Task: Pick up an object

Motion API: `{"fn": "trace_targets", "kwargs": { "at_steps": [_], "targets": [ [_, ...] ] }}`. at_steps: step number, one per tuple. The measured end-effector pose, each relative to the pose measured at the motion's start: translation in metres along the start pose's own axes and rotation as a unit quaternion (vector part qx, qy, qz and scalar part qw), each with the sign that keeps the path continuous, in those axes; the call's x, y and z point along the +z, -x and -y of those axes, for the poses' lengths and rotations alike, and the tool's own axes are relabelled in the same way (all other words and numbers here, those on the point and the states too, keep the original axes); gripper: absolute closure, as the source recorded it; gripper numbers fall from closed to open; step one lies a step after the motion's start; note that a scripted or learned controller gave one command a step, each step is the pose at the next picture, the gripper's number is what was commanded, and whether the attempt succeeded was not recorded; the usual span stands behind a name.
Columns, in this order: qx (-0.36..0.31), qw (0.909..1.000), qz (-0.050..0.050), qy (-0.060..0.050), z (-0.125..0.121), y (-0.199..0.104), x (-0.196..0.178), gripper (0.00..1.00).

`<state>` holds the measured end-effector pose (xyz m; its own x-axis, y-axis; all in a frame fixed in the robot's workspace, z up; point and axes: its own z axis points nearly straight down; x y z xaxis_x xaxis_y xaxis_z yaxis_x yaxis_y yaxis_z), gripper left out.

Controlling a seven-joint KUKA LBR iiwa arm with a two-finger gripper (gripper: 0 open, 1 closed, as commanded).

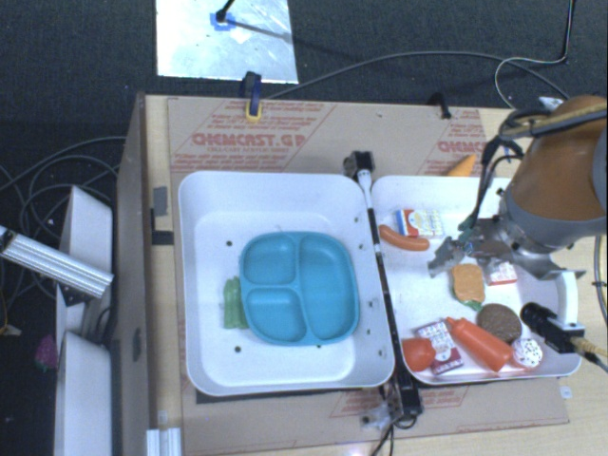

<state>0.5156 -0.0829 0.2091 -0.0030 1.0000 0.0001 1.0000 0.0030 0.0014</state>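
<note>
Gripper [454,252] state cannot be told; positioned just beside the tan oval toy bread [467,282], whose crowded neighbours risk a mis-grasp.

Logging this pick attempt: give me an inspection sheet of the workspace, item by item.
Surface: bench covered by printed board, bearing left bin and right bin.
Job's things: right bin holds hot dog, small carton, tan food piece, brown patty, orange bottle.
Clutter: blue divided plate and green item in left bin.
Grippers: gripper low over right bin, beside tan food piece; grasp unclear.
Cables: black cables left of bench.
Surroundings: dark carpet, shiny sheet.
</note>
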Motion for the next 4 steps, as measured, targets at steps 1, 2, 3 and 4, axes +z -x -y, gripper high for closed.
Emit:
{"fn": "trace_targets", "kwargs": {
  "at_steps": [1,2,3,4],
  "targets": [
    [0.001,1.0000,0.001,0.000,-0.015,0.056,0.037,0.00],
    [0.001,1.0000,0.001,0.003,-0.035,0.063,0.122,0.00],
    [0.000,1.0000,0.003,0.008,-0.038,0.064,0.109,1.00],
    [-0.001,1.0000,0.000,0.001,-0.075,-0.007,0.020,1.00]
  ]
}}
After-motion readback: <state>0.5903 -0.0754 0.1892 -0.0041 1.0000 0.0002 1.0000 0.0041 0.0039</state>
